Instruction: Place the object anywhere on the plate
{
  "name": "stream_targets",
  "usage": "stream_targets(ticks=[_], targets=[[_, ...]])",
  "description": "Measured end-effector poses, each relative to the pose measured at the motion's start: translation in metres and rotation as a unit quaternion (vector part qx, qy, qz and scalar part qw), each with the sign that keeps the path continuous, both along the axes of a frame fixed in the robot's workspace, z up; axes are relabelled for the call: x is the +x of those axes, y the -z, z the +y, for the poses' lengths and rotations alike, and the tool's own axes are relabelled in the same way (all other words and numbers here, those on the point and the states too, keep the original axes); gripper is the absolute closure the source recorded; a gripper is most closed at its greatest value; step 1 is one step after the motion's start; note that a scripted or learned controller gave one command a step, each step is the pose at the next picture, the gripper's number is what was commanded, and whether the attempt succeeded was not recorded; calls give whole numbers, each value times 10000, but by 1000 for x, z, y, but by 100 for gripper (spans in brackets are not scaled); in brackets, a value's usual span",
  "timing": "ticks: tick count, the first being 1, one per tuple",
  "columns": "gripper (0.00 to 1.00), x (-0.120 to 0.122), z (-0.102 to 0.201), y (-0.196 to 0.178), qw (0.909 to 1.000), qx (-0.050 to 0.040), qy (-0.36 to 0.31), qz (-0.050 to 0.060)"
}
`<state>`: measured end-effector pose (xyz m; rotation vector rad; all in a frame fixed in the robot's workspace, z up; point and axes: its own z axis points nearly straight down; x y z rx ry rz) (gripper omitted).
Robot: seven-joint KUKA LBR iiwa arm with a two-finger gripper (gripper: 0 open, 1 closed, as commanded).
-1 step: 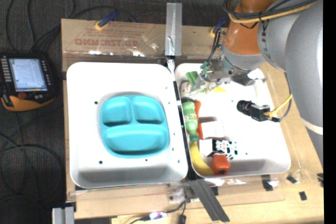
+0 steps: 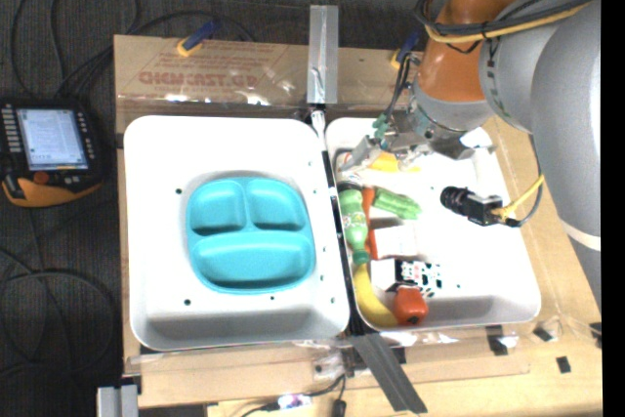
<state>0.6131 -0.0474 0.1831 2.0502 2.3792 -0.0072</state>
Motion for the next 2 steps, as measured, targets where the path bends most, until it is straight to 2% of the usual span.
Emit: stream_targets(ticks=[1,2], targets=[[100,0,0,-9,10000,-5,-3,5],[100,-19,58,0,9838,25,-1794,1]])
